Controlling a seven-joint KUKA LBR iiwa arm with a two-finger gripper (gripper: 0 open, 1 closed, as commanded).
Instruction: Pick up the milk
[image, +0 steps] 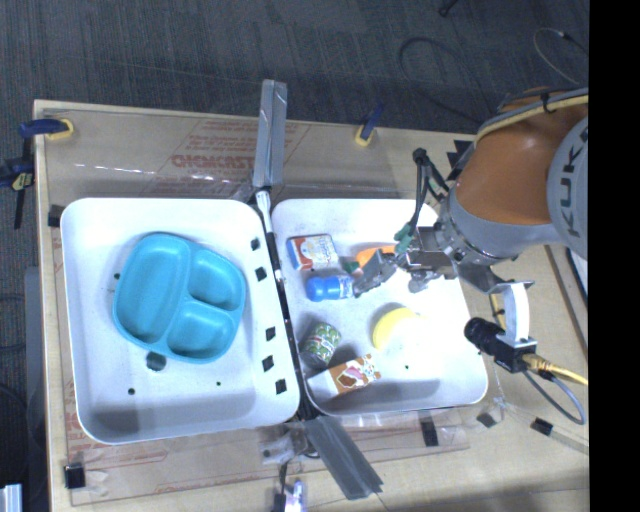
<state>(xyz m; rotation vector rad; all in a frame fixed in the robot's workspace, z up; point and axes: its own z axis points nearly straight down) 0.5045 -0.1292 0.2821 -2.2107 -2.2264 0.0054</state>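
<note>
On the left half of the tabletop (120, 470) sits the left white bin (80, 400), and a blue divided plate (180, 296) with three compartments lies flat in it, toward the bin's upper middle. A grey divider strip (268, 140) runs down between the two bins, with a row of small black clips along the shared rim.

Just right of that rim begins the right white bin (450, 385). Near its upper left corner lies the milk (312, 251), a small carton on its side, white with red-orange and blue print on the face that shows. Directly below it, close beside it, rests a blue bottle (328, 288) lying flat with its pale cap end pointing right. Lower down are a green patterned can (321, 341) and, at the bin's bottom edge, a brown and white carton (350, 375) tilted against the wall. A yellow lemon (394, 326) lies near the bin's centre.

Right of the milk, the jaws (368, 270) hang low over the bin, reaching in from the right, with an orange object (374, 254) at their upper side. The jaws sit nearest the blue bottle's cap end; the milk lies up and to their left, near but apart from them, not between them. Whether the jaws are released or clenched cannot be told, as the fingertips blur into the things beneath.

Farther right, the arm's grey wrist and orange band (520, 170) fill the upper right.
</note>
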